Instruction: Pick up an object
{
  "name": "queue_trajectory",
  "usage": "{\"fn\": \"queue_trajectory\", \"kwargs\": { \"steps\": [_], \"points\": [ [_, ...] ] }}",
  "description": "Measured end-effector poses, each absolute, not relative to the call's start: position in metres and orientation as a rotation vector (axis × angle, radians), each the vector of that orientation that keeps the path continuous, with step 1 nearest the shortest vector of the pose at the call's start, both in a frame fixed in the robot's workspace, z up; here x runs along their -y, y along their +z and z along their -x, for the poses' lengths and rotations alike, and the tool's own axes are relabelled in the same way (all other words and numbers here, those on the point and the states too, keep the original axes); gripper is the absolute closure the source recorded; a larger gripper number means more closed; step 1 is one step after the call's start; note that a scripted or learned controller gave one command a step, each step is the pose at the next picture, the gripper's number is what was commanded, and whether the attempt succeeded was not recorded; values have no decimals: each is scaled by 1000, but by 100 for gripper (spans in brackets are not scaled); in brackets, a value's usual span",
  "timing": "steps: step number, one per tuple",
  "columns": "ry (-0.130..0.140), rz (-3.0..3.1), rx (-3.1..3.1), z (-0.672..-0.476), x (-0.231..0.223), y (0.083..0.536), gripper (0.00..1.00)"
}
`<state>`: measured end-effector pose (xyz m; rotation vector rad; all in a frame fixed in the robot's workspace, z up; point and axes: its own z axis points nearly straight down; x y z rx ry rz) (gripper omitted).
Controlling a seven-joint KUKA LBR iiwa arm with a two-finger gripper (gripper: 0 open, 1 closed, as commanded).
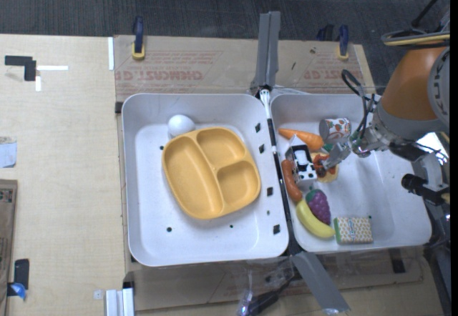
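the gripper (315, 161) sits low in the right bin (401, 232) among a carrot (303, 138), banana (312, 219) and grapes (318, 203); finger state and any hold cannot be told, so the step reads as grasp approach, calling next for a confirmed closure.

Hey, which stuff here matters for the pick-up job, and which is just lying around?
In play:
gripper
carrot
banana
purple grapes
sponge
small can

Lying about:
yellow divided plate
white ball
blue clamps
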<state>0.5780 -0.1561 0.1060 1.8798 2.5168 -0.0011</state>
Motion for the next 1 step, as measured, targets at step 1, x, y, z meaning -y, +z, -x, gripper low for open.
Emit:
{"fn": "queue_trajectory", "kwargs": {
  "steps": [1],
  "points": [
    [-10,-1814,-2574,-626,143,95,0]
  ]
}}
